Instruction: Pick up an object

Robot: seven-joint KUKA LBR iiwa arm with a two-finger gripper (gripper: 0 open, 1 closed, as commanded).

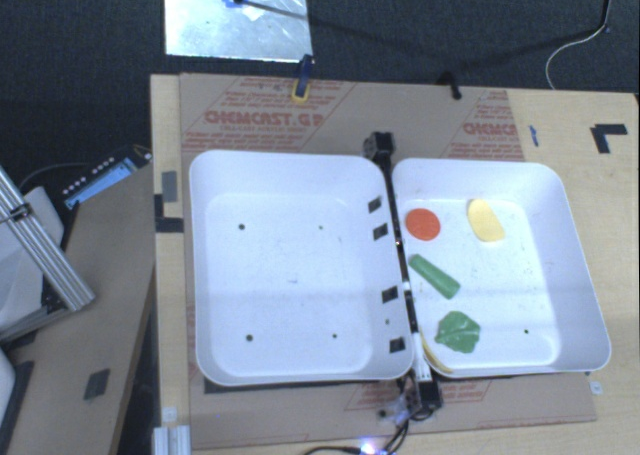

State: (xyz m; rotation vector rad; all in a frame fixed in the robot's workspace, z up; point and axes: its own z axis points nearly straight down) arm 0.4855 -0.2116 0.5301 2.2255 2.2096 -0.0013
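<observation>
white plastic bins sit side by side on the bench (560,113). the right bin (575,273) holds four small things near its left wall — an orange disc (422,224), a yellow lump (486,220), a green stick (434,276), and a crumpled green leaf (458,331) over a pale edge, hard to identify.

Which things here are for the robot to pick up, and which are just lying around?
To pick up, all in the right bin:
orange disc
yellow piece
green stick
green leafy piece

Just lying around:
left bin
silver sheet
cardboard underlay
</observation>
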